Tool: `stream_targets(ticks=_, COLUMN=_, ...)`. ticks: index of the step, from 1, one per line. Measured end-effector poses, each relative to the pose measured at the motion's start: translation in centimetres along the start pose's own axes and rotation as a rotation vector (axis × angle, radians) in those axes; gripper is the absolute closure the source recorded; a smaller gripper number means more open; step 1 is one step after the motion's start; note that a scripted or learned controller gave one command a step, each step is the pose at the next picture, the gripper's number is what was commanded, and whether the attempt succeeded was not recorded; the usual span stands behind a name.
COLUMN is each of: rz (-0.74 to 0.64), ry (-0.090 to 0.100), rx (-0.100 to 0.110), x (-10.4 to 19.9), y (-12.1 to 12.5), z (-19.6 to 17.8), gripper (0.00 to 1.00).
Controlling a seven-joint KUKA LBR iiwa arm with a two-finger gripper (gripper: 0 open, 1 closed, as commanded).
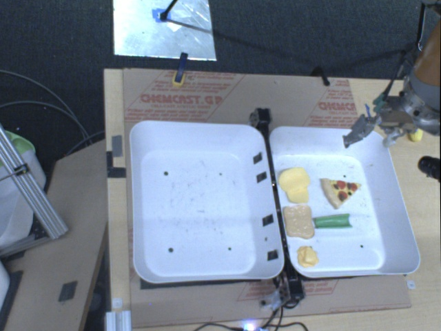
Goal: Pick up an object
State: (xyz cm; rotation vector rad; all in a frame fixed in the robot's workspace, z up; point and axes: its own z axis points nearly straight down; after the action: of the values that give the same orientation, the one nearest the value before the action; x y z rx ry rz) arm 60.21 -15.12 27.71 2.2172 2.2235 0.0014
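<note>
Left bin [200,205] open; right bin [386,205] w/ toy foods [303,205] clustered left-centre, right side free.

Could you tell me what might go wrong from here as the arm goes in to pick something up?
The yellow piece, cracker and green stick lie tightly together, so the gripper may nudge neighbours or catch two. The pizza slice looks flat, so the fingers could slide over it. The small yellow item sits near the bin's front wall, leaving little room.
</note>
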Motion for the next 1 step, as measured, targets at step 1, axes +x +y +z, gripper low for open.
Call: stream_targets(ticks=1, rz=0.006, ry=0.001, rx=0.011, x=-5.81, y=-1.12, z=16.49, gripper=0.0)
